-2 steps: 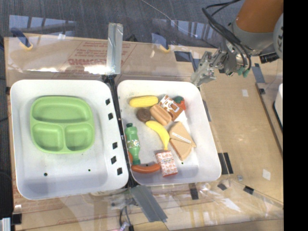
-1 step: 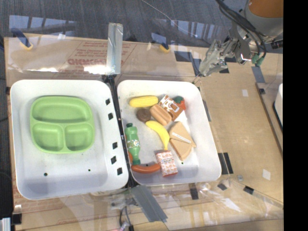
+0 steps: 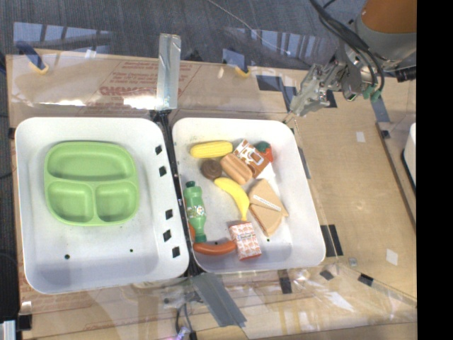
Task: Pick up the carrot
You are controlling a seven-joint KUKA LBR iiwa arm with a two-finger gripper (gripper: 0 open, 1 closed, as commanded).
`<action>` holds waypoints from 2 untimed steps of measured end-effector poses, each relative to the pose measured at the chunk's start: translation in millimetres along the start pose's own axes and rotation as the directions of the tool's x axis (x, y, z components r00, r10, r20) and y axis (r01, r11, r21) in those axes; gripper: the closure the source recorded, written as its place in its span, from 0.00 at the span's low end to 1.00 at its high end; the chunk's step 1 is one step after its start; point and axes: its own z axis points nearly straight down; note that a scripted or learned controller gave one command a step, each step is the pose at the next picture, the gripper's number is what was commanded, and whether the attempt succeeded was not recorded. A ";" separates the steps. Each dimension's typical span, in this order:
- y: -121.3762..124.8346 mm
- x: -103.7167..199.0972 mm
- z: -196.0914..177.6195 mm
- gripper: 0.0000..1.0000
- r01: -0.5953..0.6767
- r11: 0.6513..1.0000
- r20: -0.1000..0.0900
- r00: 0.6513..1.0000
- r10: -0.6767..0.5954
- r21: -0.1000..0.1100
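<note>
From the upper right the arm (image 3: 386, 9) reaches in, its gripper (image 3: 306, 103) angled down-left above the right bin's (image 3: 306, 218) far right corner; whether the claw is released or clenched, I cannot tell. The carrot (image 3: 260, 153) lies in that bin's far part, beside the hot dog (image 3: 236, 168).
</note>
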 end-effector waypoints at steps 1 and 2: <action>1.0 4.1 -19.1 1.00 0.036 0.999 0.004 0.999 -0.036 0.000; 3.1 -5.5 -12.8 1.00 0.077 0.997 0.005 0.997 -0.077 0.000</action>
